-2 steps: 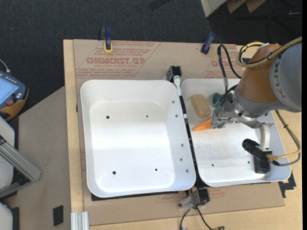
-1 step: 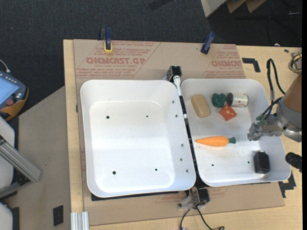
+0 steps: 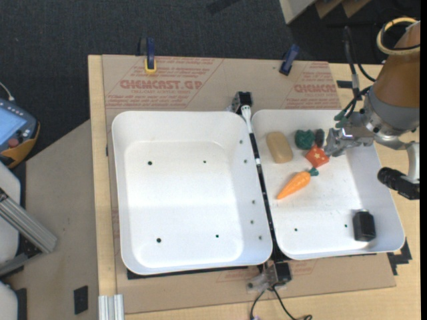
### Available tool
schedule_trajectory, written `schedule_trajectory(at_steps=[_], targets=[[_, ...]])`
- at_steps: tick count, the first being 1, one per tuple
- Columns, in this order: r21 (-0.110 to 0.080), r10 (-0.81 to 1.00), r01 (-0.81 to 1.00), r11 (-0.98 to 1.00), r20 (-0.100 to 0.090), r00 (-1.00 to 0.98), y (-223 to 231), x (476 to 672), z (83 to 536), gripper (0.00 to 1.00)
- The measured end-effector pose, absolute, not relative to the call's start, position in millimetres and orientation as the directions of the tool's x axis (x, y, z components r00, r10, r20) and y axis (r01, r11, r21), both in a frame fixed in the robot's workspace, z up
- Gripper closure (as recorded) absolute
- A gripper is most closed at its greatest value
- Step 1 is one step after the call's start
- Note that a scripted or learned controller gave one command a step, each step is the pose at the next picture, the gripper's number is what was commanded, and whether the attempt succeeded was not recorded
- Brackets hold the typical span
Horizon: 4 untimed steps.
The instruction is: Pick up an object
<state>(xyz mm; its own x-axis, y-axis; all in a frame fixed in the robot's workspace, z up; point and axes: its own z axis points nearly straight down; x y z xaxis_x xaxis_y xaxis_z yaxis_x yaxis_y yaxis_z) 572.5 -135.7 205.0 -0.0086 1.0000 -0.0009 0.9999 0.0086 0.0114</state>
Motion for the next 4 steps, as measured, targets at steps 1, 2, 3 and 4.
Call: schedule_trajectory(at_steps=[1,2,3,4], targets=[[0.016,1.0,1.0,0.008,0.0,-0.008,-79,582.0,327,1.0],[-0.004,1.0,1.0,0.006,0.003,-0.006,-20,551.4,304,1.0],[0.003,1.0,1.0,0.01,0.003,-0.01,55,543.5,321,1.0],[0.008,1.0,1.0,0.007,0.003,-0.007,101,532.2,387,1.0]])
